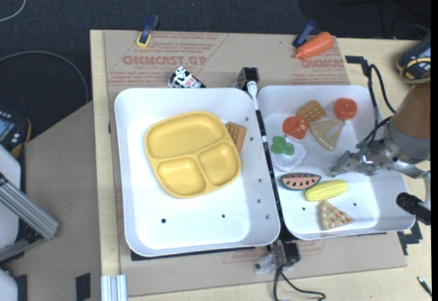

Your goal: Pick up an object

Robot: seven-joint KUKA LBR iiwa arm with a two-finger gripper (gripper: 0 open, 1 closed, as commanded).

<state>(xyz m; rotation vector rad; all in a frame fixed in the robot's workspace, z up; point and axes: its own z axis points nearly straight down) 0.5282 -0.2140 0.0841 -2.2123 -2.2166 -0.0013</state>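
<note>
The right bin (366, 200) holds several toy foods: a yellow corn cob (327, 189), a watermelon slice (300, 180), a pizza slice (333, 215), a cheese wedge (326, 133), a cracker (311, 111), two red tomatoes (295, 126) (345, 109) and a green piece (281, 146). My gripper (350, 159) hangs over the bin's right-middle, just right of the cheese wedge and above the corn. It looks open, with nothing between its fingers.
The left bin (198, 228) carries a yellow divided plate (191, 154) with a waffle piece (237, 134) at its right edge. On the cardboard behind lie an orange clamp (315, 45), a yellow-blue clamp (146, 31) and a black-and-white toy (185, 78). The arm (417, 118) enters from the right.
</note>
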